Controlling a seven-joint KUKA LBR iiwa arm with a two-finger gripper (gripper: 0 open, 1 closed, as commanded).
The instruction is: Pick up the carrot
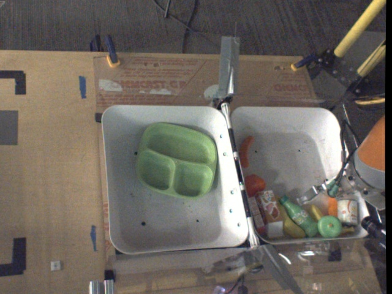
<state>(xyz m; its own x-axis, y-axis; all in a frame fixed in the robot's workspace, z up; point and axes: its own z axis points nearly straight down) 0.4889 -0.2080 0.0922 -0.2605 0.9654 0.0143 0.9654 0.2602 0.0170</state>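
The carrot (245,150), a short orange-red piece, lies against the left wall of the right bin (294,118), near its far end. My gripper (323,192) hangs low at the right bin's near right corner, over a cluster of toy food and well to the right of the carrot. It is not touching the carrot. The grey arm with its orange band (376,149) comes in from the right edge.
Near the gripper lie a green bottle (297,212), a yellow banana (294,228), a green apple (329,226), a small can (347,211) and a carton (267,206). A red item (255,184) sits just below the carrot. The left bin holds a green divided plate (177,159).
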